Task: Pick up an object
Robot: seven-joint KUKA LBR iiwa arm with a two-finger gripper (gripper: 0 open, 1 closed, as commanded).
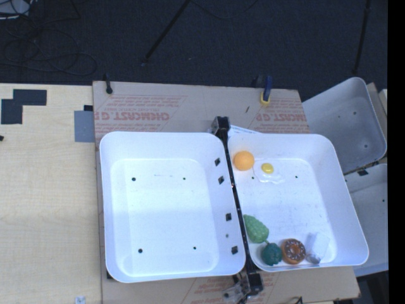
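Note:
In the right bin (329, 170) lie several small objects. An orange ball (243, 161) rests at the bin's far left, with a small yellow piece on a pale base (268, 170) just right of it. Near the front left lies a light green lumpy object (256, 228). A dark teal round object (272, 254) sits in front of it. A brown doughnut with sprinkles (293, 251) lies to the right of the teal one, and a pale translucent piece (317, 246) rests beside the doughnut.
The left bin (111, 170) stands beside the right one, split by a black clip strip (229, 189). Both rest on a cardboard sheet (158, 109) on a wooden bench. A grey metal plate (345, 122) sits at the far right.

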